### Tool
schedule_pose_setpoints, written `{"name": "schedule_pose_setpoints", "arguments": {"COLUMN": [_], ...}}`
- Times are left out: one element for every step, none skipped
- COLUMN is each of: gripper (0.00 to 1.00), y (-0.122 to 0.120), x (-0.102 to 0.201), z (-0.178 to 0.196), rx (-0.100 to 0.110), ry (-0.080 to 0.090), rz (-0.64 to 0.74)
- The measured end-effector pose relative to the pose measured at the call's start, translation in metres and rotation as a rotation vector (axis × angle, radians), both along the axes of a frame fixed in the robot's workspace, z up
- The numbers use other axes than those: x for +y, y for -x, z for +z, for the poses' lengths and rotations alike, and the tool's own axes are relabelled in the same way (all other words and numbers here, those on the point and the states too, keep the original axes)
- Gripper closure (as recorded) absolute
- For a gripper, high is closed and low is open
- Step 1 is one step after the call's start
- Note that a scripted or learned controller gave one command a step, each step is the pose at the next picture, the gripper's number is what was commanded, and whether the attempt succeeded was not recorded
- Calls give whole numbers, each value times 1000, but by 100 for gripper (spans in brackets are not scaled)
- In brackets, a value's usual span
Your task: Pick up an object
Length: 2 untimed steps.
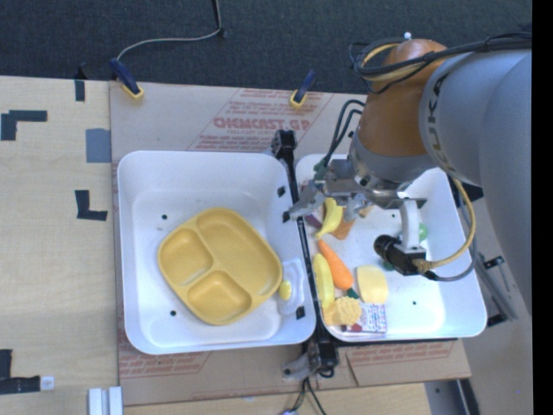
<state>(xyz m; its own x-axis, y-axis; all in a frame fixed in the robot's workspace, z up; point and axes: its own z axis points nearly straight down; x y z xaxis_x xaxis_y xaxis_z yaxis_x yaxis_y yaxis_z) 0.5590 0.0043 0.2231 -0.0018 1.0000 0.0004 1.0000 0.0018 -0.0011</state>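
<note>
Gripper (333, 204) low at right bin's (449, 318) left wall, banana (330, 217) by it; grip state can't tell. Risk: slips, or clips wall/carrot (337, 266).

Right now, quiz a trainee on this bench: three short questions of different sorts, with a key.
1. True or false: the yellow divided plate lies in the left bin.
2. Which toy lies nearest the pincer? A carrot; B banana; C cheese block.
3. Fill in: the arm hangs over the ____ bin.

Key: 1 true; 2 B; 3 right. The right bin holds the toys.
</note>
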Motion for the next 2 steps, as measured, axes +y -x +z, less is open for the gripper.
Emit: {"name": "schedule_pose_setpoints", "arguments": {"gripper": [0,0], "y": [-12,11], "x": [-37,-74], "z": [-40,-39], "rx": [2,0], "ry": [2,1], "rz": [-2,-2]}}
